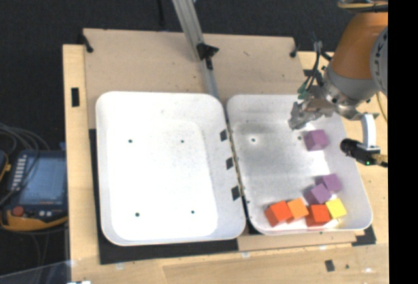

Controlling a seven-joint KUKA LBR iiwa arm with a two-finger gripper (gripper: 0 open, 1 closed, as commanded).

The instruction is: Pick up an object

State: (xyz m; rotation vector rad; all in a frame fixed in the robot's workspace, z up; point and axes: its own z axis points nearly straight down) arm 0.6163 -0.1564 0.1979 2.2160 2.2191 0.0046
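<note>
End effector point(298, 121) over right bin point(261, 165), finger spread unclear, nothing visibly held, purple cube point(317, 140) near.

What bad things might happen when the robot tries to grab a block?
1. The gripper sits up and to the left of the lone purple cube, not over it, so closing here would probably catch nothing.
2. The other small cubes, orange, red, yellow and purple, crowd together by the right-hand white bin's near rim; reaching there might shove neighbours.

Two white bins point(163, 165), three purple blocks point(317, 140), three orange blocks point(280, 213) and one yellow block point(336, 208)
</note>
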